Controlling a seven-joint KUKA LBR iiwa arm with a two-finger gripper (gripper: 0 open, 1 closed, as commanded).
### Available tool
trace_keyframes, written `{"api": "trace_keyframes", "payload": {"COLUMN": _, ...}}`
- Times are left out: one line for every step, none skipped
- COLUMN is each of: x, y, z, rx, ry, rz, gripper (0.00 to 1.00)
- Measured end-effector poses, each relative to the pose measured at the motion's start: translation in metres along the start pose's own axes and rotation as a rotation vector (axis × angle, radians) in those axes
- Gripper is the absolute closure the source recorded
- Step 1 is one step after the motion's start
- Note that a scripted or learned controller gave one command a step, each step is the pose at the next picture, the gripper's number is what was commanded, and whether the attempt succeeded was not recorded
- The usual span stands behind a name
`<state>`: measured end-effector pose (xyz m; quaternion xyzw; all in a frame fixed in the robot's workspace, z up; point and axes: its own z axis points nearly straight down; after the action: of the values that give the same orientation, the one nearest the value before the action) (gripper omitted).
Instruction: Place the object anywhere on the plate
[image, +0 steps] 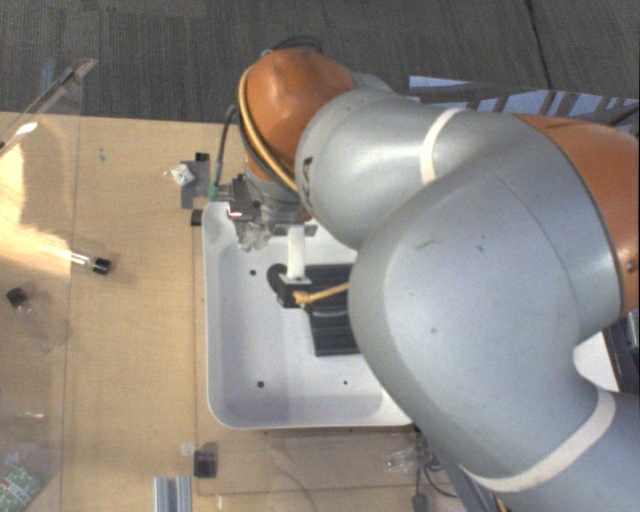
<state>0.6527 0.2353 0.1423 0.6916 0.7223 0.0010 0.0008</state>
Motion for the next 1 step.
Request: {"api": "trace_keyframes", "payload": {"x": 0.0006, "y": -0.0002, "z": 0.0001, "rx": 0.000, "ry": 0.000, "rz": -0.001, "gripper": 0.00}}
